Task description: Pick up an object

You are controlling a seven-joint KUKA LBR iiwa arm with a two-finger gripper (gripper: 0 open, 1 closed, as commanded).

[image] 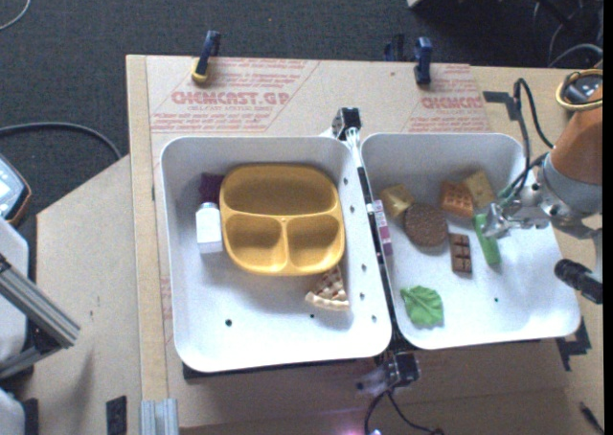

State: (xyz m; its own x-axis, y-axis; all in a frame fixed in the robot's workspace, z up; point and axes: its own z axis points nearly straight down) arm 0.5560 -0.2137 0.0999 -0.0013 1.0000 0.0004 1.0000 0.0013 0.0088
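- On the bench sit two shallow white bins side by side, the left bin (pixel 182 261) and the right bin (pixel 536 313).
- From the right, the grey arm (pixel 575 170) with its orange band reaches over the right bin.
- Its gripper (pixel 490 227) hangs low near that bin's right side, directly over a green stick-shaped object (pixel 490 251).
- Whether the claw is open, closed or gripping the green piece cannot be told from this angle.
- Left of the gripper lie a chocolate bar (pixel 461 254), a round brown cookie (pixel 425 226), a waffle (pixel 457 199) and two tan blocks (pixel 396 201).
- A green leaf (pixel 422 306) lies apart, nearer the front.
- The left bin holds a yellow divided plate (pixel 282 217), a small white bottle (pixel 208 228) touching its left edge, and a pizza slice (pixel 329 291) at its front right corner.
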